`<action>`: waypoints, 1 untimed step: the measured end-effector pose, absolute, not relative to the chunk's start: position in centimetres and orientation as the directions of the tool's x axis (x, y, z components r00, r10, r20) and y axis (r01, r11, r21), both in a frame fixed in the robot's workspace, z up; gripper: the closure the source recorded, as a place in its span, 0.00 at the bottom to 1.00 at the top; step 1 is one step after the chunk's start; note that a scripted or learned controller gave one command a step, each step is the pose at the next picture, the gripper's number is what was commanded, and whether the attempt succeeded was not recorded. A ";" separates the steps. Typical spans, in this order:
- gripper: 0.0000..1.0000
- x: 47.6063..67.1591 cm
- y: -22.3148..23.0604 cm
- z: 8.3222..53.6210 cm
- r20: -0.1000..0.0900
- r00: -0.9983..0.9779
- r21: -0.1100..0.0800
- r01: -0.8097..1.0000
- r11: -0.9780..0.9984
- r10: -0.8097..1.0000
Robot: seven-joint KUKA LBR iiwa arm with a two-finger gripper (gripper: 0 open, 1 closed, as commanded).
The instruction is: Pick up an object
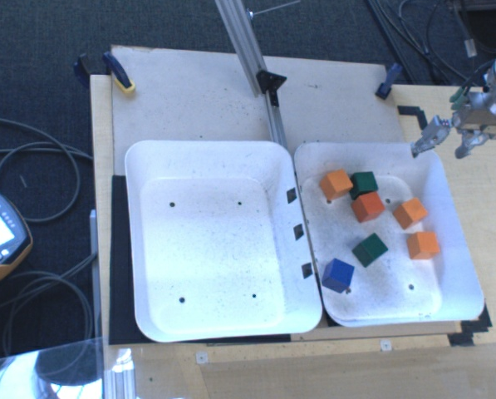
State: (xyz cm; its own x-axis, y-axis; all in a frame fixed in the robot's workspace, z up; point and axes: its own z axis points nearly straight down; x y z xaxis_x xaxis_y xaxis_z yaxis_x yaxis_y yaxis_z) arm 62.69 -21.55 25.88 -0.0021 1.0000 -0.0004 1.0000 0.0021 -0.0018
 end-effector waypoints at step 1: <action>0.00 66.0 -19.3 11.8 -0.004 0.000 0.010 1.000 0.000 1.000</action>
State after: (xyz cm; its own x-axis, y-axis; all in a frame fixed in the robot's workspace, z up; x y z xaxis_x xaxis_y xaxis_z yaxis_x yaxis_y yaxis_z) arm 65.97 -19.28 11.78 0.0001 1.0000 -0.0037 0.9999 -0.0001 0.0105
